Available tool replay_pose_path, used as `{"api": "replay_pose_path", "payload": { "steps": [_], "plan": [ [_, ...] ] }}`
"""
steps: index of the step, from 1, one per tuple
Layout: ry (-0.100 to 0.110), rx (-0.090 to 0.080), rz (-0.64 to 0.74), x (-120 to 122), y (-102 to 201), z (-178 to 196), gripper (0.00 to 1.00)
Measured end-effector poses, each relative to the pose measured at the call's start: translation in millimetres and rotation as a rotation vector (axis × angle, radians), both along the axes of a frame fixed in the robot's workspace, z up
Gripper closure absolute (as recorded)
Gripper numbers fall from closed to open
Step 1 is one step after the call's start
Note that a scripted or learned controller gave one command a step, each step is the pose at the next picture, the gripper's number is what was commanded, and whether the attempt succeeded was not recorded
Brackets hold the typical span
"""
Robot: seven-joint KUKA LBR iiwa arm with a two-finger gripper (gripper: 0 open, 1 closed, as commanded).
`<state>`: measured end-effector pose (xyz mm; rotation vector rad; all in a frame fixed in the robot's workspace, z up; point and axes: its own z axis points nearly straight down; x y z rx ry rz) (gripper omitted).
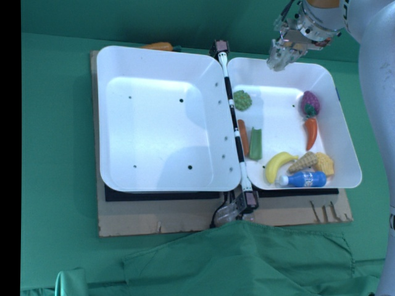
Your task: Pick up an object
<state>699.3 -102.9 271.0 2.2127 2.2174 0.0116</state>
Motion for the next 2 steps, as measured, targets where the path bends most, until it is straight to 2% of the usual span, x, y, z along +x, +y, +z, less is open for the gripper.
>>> {"api": "replay_pose_path", "payload": {
  "steps": [1, 2],
  "plan": [
    [0.016, -0.002, -0.011, -35, -59, -79, 1.00],
    [0.020, -0.014, -0.003, 1, -10, -87, 1.00]
  ]
}}
